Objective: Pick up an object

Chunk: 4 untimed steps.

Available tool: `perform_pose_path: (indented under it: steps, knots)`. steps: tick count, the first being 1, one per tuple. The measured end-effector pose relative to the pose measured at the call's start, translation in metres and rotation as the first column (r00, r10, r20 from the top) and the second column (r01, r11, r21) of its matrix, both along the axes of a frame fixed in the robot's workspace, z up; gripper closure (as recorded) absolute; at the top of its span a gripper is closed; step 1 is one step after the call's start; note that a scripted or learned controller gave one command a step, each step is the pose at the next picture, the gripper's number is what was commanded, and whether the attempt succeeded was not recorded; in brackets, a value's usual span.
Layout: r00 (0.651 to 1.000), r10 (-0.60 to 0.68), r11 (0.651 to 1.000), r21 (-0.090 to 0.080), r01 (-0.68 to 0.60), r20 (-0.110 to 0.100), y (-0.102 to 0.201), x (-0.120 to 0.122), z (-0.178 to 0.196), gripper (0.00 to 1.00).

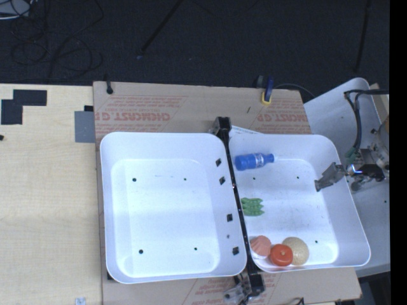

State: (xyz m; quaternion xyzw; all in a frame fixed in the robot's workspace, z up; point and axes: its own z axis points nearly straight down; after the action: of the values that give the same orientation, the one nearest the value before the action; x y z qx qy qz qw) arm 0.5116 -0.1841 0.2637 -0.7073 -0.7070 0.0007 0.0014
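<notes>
The table (44,189) is pale wood on the left, with a brown cardboard sheet (191,110) under both bins. The left bin (108,170) sits on that sheet, white and shallow, with small dark holes in its floor. A black divider strip (230,189) runs between the two bins where their rims meet.

The right bin (346,221) carries all the loose things. A blue bottle (253,161) lies on its side near the far left corner, its pale cap pointing right. Nearer the middle of the left wall lies a small green toy (252,206), well apart from the bottle. In the near left corner three round things crowd together: a pink ball (259,244), a red ball (281,255) touching it on the right, and a tan ball (297,249) just behind the red one, touching it too.

At the right rim of that bin is the pincer (332,175), grey, reaching in from the right at about the height of the bottle but well apart from it. Nothing sits between its fingers. Whether they are wide or narrow I cannot tell; the view is too small and blurred there. Behind it, cables (356,116) loop over a white surface (331,107) at the far right.
</notes>
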Motion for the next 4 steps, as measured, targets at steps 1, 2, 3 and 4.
perform_pose_path:
  steps: [1, 2, 3, 4]
  knots:
    - [1.000, -0.003, 1.000, -0.003, 0.003, 0.005, -0.032, -0.037, 0.056, 0.00]
    - [1.000, 0.000, 1.000, 0.000, 0.000, 0.000, -0.030, -0.036, 0.062, 1.00]
    - [1.000, 0.002, 1.000, -0.003, -0.002, 0.006, -0.030, -0.035, 0.113, 1.00]
    - [1.000, 0.000, 1.000, -0.001, 0.000, 0.001, -0.029, -0.036, 0.105, 1.00]
